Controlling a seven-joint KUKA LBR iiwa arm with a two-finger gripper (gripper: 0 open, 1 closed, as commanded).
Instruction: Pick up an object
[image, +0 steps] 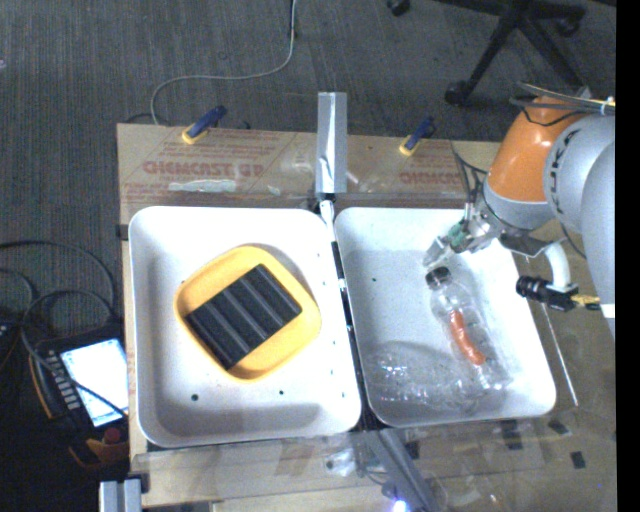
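Observation:
A clear plastic bottle (462, 325) with an orange label lies in the right bin (390, 270), its dark cap end pointing to the back. My gripper (449, 246) hangs low over the back of that bin, just behind the bottle's cap and close to it. Whether it touches the bottle is unclear. A crumpled clear plastic wrapper (415, 378) lies at the bin's front. In the left bin (160, 240) rests a yellow rounded block (249, 311) with a black ribbed top.
A metal divider post (330, 140) stands at the back between the bins. Two clamps (203, 123) (417, 133) hold a cardboard sheet behind them. Cables and a small device (85, 375) lie on the floor at left. An office chair base (510, 50) stands behind.

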